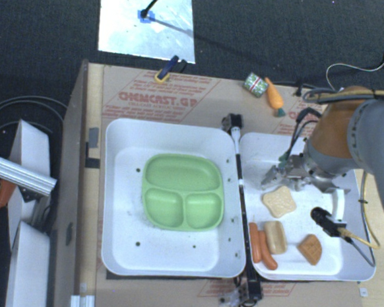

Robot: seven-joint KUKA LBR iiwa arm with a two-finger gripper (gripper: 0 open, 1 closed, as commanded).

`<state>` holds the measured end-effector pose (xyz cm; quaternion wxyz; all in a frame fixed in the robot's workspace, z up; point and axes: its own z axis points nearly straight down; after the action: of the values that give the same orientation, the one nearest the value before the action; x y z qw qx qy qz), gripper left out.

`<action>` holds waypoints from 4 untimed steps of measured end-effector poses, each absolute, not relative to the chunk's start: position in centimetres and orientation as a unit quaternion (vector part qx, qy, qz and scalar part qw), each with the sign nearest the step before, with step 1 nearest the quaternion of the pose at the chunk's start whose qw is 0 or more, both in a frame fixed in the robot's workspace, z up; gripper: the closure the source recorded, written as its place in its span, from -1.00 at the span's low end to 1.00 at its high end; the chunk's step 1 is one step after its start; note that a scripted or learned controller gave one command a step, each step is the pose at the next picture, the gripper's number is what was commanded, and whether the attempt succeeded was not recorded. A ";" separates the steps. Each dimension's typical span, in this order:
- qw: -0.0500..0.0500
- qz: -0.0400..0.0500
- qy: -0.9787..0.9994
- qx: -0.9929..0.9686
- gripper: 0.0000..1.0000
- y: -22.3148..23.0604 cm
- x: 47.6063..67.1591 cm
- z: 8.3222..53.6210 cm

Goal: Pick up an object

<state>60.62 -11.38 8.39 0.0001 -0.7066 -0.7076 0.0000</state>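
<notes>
The claw [277, 177] is showing too blurred to tell its grip; the toast slice [279, 201] is lying just nearer, in the right bin [261, 152].

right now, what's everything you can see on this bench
bins: two, white, left bin beside right bin
plate: one, green, in left bin
bread slice: one, pale, middle of right bin
sausages: seemingly two, orange, right bin front
bun: one, tan, beside the sausages
nugget: one, brown, right bin front right
carrot: one, orange, behind right bin
can: one, green, beside the carrot
clip: one, yellow, behind left bin
arm: one, grey with orange band, from the right
gripper: one, grey, over the bread slice
</notes>
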 end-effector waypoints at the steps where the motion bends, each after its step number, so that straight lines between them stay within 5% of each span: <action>1: -0.002 -0.001 -0.708 -0.706 -1.00 -13.9 66.8 8.5; 2: -0.002 -0.001 -0.708 -0.706 -1.00 -11.1 61.7 14.4; 3: 0.000 0.000 -0.708 -0.707 -1.00 -10.3 60.1 8.4; 4: -0.002 -0.001 -0.708 -0.706 -1.00 -12.6 64.2 10.4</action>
<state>64.21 -12.58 10.36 -0.0019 -0.7059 -0.7083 -0.0011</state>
